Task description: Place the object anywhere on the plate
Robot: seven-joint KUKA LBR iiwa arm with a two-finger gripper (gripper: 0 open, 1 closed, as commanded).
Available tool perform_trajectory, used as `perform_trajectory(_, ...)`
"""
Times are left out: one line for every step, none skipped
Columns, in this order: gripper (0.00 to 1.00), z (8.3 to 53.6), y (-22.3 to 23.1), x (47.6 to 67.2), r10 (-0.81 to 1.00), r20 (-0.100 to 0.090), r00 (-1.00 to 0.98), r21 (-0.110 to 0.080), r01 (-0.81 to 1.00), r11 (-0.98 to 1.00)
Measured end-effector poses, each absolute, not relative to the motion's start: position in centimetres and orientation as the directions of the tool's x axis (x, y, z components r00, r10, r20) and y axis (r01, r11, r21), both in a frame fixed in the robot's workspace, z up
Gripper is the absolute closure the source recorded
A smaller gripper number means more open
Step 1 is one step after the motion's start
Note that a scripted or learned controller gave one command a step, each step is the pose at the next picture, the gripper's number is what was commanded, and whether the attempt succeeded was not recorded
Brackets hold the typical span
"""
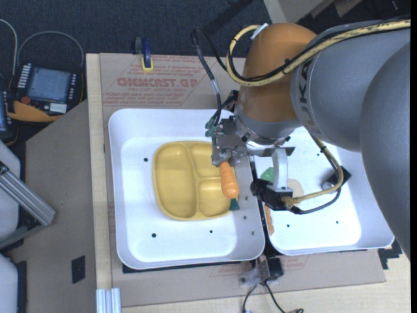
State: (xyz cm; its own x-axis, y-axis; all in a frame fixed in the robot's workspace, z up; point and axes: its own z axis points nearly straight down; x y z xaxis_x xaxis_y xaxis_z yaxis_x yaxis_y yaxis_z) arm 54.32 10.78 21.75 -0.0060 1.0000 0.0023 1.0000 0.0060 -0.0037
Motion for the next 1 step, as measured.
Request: perform_trajectory(0.00,21.66,10.46,54.44,1.000,0.000,-0.001,-0.003,1.000,0.001)
